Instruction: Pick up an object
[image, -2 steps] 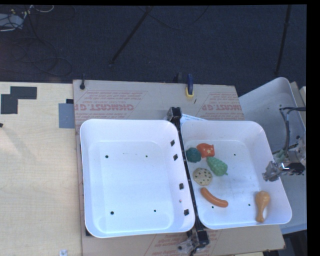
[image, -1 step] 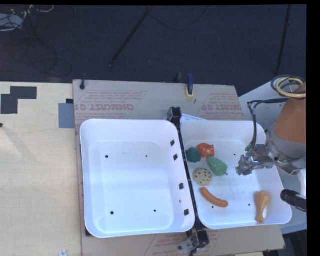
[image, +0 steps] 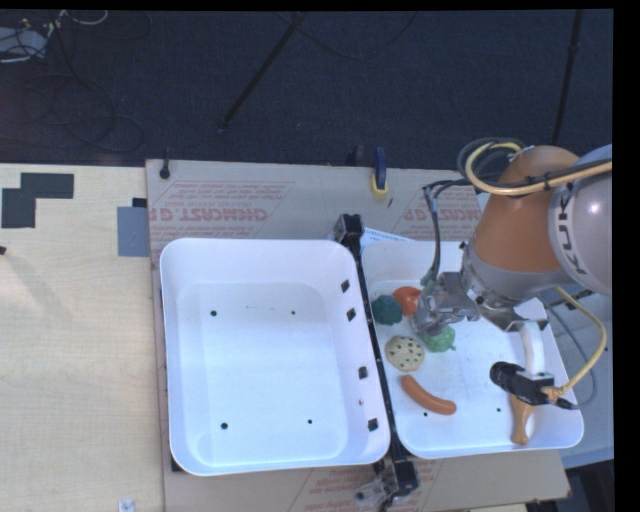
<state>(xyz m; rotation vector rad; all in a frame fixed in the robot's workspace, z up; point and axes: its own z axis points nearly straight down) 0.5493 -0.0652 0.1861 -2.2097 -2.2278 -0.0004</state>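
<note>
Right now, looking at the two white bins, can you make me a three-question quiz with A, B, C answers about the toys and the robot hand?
1. Where do the toys lie?
A. left bin
B. right bin
C. on the floor

2. What colour is the sausage?
A. blue
B. orange-red
C. white

3. Where is the hand?
A. low over the green toy
B. over the left bin
C. outside both bins

Answers:
1 B: the sausage, round cracker and the rest sit in the right bin.
2 B: it looks orange-red.
3 A: the hand is just above the green toy in the right bin.
</note>
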